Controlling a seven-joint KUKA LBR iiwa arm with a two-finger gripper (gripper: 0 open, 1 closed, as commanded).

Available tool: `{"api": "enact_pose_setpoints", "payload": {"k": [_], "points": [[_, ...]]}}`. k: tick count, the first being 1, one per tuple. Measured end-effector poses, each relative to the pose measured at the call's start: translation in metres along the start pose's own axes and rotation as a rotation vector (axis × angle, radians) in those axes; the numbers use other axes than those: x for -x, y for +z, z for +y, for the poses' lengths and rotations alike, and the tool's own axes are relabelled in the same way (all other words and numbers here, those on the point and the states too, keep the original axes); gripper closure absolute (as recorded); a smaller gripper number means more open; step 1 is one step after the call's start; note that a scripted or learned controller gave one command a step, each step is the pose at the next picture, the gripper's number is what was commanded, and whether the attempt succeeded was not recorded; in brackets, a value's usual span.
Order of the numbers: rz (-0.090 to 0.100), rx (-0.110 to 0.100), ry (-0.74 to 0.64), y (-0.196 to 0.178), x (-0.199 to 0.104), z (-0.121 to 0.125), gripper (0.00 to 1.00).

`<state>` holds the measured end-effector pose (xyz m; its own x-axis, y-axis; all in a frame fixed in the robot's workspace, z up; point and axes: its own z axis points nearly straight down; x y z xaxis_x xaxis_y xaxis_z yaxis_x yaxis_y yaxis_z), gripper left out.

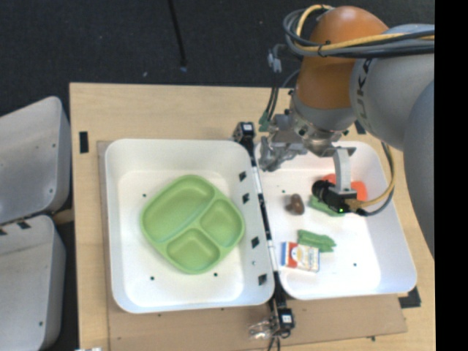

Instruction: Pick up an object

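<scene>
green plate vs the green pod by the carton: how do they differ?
Size: the green plate is far larger than the green pod. Shape: the plate is a rounded tray with three compartments; the pod is a slim strip. Place: the plate lies in the left bin; the pod in the right bin, beside a small carton. Both are green and lie flat.

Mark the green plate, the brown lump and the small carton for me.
green plate [194,223], camera view, near its middle.
brown lump [295,204], camera view, its middle.
carton [301,257], camera view, printed face.
</scene>
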<state>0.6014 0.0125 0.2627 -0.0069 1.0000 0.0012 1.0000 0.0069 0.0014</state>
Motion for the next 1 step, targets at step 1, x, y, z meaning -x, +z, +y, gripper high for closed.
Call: {"api": "enact_pose_setpoints", "payload": {"k": [1], "points": [[-0.001, -0.003, 0.001, 0.0202, -0.0537, -0.0091, 1.00]]}}
